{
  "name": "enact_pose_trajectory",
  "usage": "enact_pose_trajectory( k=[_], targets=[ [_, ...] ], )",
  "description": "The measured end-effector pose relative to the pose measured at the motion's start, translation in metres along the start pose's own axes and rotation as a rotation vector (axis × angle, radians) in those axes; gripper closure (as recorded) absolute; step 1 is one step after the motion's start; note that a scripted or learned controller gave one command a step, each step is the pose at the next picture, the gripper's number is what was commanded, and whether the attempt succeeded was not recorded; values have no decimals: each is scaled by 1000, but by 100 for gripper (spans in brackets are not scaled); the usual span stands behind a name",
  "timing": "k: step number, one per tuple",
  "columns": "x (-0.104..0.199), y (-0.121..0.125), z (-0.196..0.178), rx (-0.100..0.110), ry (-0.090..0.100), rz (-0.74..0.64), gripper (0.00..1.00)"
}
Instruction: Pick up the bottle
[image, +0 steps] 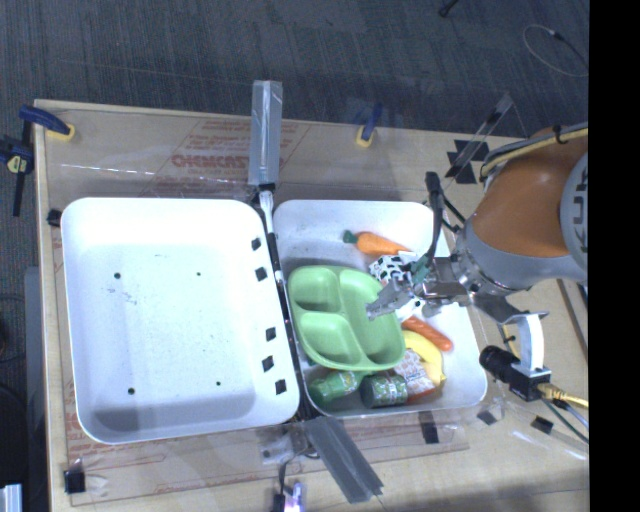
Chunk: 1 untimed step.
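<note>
The gripper (388, 303), its grip impossible to tell, hovers over the green tray (345, 315); the bottle (385, 390) lies below at the bin's lower edge.

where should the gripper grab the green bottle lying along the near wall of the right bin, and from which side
Probably around the middle of the green bottle, coming straight down from above. It lies on its side between the green tray and the right bin's near wall, so side approaches are blocked. Fingers closing across its narrow width, tray side to wall side, look most feasible, though the gaps seem tight.
</note>
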<state>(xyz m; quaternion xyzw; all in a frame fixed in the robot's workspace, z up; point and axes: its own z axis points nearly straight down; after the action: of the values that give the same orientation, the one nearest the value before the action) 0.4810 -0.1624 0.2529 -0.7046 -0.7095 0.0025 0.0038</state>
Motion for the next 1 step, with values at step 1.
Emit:
enact_pose_trajectory(
  k=[1],
  targets=[
    [7, -4, -3, 0, 0, 16, 0]
  ],
)
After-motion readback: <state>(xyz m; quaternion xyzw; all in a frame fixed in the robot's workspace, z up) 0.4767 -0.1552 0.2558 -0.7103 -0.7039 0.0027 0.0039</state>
